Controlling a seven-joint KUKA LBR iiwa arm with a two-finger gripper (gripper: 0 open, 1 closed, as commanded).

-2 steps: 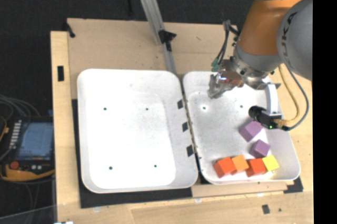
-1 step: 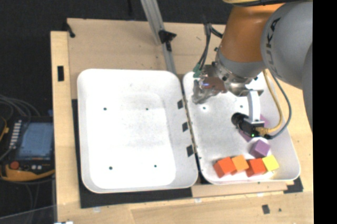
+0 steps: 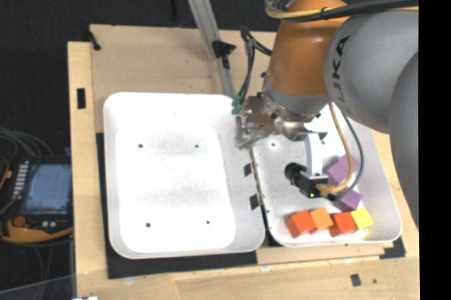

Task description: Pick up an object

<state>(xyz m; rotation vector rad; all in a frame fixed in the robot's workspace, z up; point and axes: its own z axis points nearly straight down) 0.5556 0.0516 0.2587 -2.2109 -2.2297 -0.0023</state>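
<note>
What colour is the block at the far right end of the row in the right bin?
Yellow. The block shows clearly in the camera view, beside a red-orange one.

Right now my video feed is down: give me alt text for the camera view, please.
A grey arm with an orange band reaches from the right over the right bin, its gripper near that bin's upper left corner. Orange, red, yellow and purple blocks cluster in that bin's lower right; the left bin sits beside it.
</note>
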